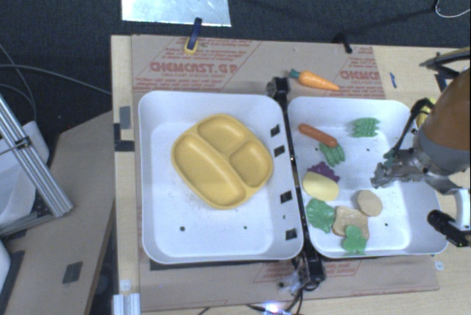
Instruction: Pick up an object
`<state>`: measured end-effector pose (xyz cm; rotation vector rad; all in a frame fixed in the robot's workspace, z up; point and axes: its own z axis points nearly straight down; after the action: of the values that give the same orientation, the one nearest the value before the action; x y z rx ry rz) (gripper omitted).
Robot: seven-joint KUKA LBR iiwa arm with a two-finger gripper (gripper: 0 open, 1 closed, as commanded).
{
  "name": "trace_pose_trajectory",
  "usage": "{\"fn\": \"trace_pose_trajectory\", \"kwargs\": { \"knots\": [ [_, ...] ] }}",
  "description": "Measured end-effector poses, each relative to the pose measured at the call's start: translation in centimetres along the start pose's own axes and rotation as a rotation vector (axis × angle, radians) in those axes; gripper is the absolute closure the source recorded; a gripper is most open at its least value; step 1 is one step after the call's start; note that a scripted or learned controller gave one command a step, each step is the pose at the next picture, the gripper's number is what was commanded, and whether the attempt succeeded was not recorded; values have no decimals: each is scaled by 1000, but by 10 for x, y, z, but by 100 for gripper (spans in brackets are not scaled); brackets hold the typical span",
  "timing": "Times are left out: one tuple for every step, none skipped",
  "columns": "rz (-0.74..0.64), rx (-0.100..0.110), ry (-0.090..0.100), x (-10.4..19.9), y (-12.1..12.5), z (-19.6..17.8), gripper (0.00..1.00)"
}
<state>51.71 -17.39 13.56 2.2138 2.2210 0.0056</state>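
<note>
Several toy foods are crowding the right bin [397, 109], and the gripper [384, 175] is hovering just beside the tan oval piece [369, 202]. How far its fingers are standing apart I cannot tell; nothing is showing between them. Descending here, they are risking a glancing touch, nudging the piece against the tan slab [349, 218] instead of catching it.

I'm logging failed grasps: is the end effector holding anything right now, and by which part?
Nothing is visibly held. The end effector hovers low in the right bin, just above the tan oval piece, with no object seen in it.
</note>
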Motion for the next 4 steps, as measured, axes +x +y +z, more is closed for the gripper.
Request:
{"fn": "trace_pose_trajectory", "kwargs": {
  "knots": [
    [-8, 4, 5, 80, 12, 3, 100],
    [-3, 3, 2, 92, 31, -10, 100],
    [-11, 4, 7, 184, 6, -51, 100],
    [-4, -9, 4, 185, -18, -183, 100]
  ]
}}
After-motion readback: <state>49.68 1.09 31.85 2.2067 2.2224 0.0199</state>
